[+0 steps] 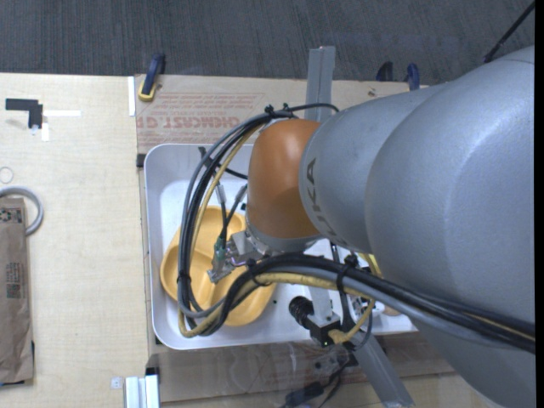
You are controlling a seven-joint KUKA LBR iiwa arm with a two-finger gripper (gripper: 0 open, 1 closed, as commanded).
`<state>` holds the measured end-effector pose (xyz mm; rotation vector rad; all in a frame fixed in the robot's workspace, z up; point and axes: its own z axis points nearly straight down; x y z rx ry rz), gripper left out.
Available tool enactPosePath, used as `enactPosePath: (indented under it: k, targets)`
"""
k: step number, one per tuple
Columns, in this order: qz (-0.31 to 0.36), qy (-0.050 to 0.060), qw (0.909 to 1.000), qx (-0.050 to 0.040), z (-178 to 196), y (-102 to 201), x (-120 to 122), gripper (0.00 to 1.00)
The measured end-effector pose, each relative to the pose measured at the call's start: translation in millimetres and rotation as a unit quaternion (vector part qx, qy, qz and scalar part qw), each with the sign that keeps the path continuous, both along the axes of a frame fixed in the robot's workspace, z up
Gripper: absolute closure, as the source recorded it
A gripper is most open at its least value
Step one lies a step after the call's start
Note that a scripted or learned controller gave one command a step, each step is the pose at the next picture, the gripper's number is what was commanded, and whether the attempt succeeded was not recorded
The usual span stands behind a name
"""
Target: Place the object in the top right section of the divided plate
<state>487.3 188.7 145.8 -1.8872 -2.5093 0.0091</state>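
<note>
A yellow divided plate (183, 266) lies in the left part of a white bin (157, 228). My arm, grey with an orange band (280, 181), hangs over the bin and covers most of the plate. Black and yellow cables (204, 228) loop down across the plate. The gripper is hidden beneath the wrist. The object itself is hidden from me; the visible yellow parts of the plate look bare.
Brown cardboard (204, 113) lies behind the bin, held by blue clamps (153, 75). A brown paper bag (13, 287) and a metal ring (30, 206) rest on the wooden bench at the left. A grey metal post (321, 75) stands behind the arm.
</note>
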Motion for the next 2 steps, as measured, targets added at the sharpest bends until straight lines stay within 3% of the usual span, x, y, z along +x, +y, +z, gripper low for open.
enactPosePath:
  k: [1,2]
  targets:
    - [-0.003,0.002,1.0000,-0.0015,8,-3,1,1.00]
    - [-0.059,-0.005,0.9983,-0.0002,-38,22,-4,1.00]
